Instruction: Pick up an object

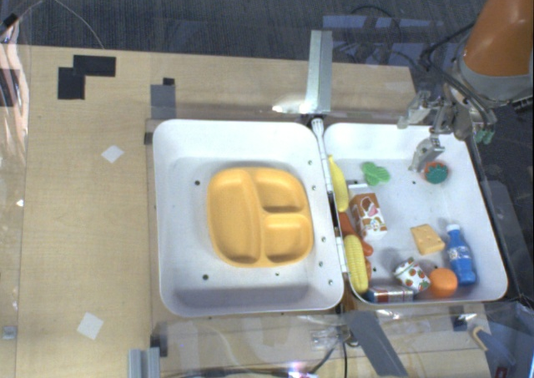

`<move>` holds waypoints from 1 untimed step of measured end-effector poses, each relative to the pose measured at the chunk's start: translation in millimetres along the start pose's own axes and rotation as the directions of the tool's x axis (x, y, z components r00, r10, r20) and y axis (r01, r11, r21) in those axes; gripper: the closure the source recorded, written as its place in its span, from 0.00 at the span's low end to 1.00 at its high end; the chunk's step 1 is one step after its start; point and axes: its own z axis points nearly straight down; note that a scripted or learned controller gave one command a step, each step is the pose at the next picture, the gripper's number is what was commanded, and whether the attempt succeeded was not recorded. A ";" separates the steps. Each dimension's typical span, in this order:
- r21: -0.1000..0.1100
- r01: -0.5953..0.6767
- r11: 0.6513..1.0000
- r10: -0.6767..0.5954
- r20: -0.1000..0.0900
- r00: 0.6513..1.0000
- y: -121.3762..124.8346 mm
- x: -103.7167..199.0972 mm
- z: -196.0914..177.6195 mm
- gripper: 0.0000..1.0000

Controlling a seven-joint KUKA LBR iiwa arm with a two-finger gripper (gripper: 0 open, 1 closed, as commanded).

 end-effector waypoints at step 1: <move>0.000 -0.203 0.979 0.203 0.000 0.979 -22.1 2.5 10.7 0.00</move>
